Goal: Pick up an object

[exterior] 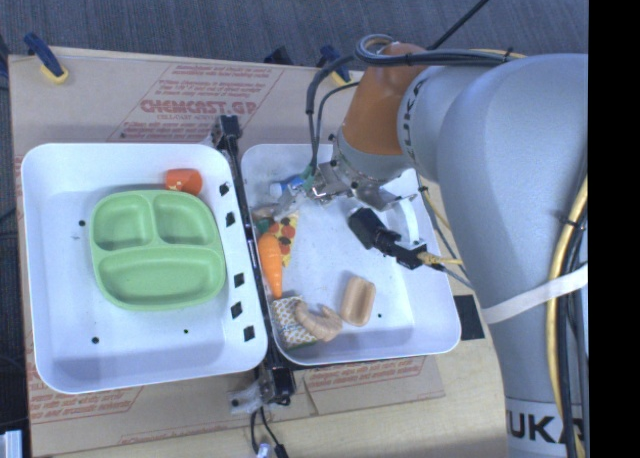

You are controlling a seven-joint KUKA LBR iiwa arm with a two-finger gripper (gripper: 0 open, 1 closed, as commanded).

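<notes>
My gripper (303,191) hangs low in the right bin (430,318), over its back left corner, below the orange band of the wrist (372,121). Directly under it lie small toys: a blue-and-white piece (291,185) and a dark multicoloured piece (284,229). An orange carrot (270,258) lies along the bin's left wall, just in front of the gripper. Nearer the front lie a tan bread-like piece (357,300), a pale curled piece (320,323) and a checkered item (288,314). Nothing can be seen held.
The left bin (40,276) holds a green divided plate (156,248) and a small red-orange toy (183,181) behind it. A black part with a cable (382,234) hangs from the arm over the right bin's middle. The arm's grey body covers the right side.
</notes>
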